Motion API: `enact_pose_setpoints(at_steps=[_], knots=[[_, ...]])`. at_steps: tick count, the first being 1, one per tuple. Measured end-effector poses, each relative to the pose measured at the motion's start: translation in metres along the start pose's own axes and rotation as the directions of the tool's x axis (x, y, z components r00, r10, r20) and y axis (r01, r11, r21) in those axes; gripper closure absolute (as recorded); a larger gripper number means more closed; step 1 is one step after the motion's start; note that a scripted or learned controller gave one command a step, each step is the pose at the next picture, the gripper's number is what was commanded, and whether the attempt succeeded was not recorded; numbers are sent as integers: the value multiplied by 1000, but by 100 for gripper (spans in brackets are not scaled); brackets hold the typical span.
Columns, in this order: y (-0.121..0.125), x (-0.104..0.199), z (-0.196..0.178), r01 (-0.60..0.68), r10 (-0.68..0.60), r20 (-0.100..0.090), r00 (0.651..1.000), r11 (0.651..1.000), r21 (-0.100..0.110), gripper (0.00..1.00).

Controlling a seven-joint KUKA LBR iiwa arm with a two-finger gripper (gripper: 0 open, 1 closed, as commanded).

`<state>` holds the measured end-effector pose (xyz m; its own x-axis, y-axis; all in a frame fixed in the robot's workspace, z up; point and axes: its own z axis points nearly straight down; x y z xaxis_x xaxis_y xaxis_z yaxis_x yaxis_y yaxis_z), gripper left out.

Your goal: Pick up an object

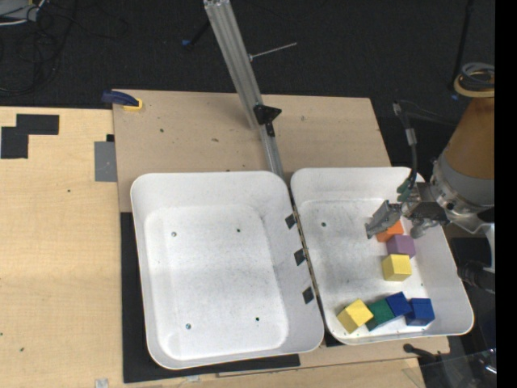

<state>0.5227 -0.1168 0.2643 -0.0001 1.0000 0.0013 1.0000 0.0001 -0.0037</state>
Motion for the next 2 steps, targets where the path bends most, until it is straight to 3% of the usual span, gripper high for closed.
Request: enact_pose_setpoints(at_steps=[1, 2], knots=[[0, -1, 0, -3, 3, 0, 1000, 1000, -1, 0], [1, 1, 64, -1, 1, -1, 1000, 1000, 7, 0]])
